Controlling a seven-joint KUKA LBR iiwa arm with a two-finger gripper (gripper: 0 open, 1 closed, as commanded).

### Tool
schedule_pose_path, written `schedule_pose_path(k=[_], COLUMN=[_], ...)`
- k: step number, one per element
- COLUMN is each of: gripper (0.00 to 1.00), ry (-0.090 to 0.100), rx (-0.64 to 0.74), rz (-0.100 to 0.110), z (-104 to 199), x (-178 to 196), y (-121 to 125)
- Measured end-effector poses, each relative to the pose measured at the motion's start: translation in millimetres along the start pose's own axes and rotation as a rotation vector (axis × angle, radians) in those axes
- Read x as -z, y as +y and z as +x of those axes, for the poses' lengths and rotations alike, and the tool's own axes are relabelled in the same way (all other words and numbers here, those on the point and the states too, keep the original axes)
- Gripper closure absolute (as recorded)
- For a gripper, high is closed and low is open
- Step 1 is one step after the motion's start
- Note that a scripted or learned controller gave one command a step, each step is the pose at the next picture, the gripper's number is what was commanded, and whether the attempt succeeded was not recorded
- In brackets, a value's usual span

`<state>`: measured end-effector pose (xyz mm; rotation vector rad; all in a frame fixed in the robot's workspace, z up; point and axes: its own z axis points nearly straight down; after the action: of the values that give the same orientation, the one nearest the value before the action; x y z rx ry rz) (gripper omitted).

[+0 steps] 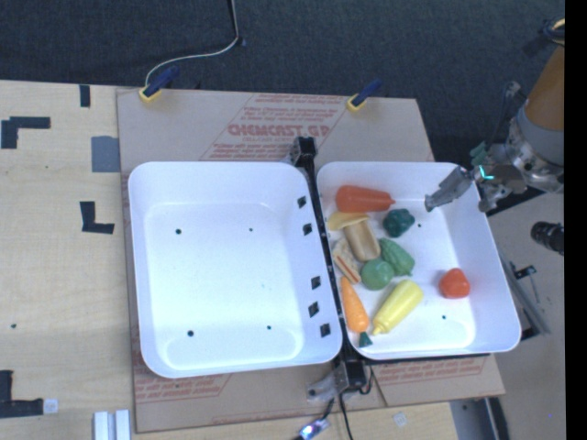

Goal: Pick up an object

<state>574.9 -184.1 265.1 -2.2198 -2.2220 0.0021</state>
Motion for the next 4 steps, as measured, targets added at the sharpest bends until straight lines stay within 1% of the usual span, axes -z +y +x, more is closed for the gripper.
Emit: schedule_pose_path(k=[1,2,3,4], gripper=[0.00,0.00,0.00,1.00], ry=[0.004,0.005,-0.004,0.000], rx=[0.005,0.011,0.002,0.001], rz=[0.008,0.043,0.014,0.013], z=[43.8,49.2,88.4,88.9], x=[-127.2,-182.7,-131.7,-125.1], y=[43.6,87.5,90.8,90.8])
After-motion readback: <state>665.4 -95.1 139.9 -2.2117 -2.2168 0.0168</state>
